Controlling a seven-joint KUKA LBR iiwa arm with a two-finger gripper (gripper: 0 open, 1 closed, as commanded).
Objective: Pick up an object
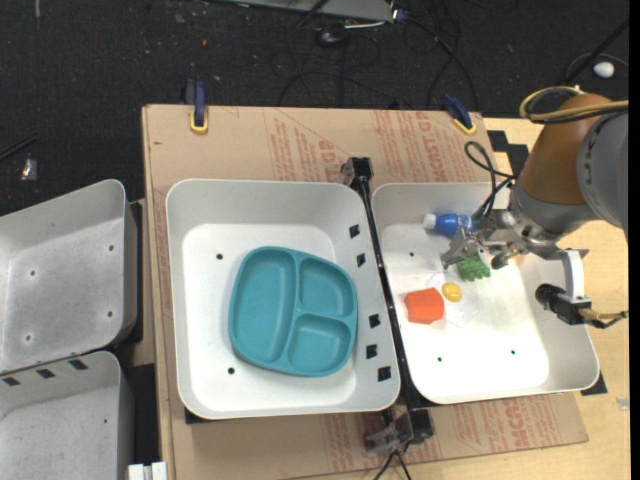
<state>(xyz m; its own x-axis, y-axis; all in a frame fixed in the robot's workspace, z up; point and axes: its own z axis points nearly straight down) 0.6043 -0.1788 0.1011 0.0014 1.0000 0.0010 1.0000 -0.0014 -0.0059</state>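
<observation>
Green object point(475, 266) partly under claw point(468, 251)

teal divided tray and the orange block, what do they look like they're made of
Teal divided tray: probably moulded plastic, judging by its uniform colour, rounded compartment ridges and soft sheen. Orange block: possibly plastic or foam, given its flat, saturated, matte-looking colour; it is too small to tell.

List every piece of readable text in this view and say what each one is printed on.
Red lettering repeats across the brown cardboard sheet under the two bins, upside down or slanted: too blurred to read.
Small blue-and-white bottle in the right bin: label too small to read.
Nothing else carries text.
</observation>
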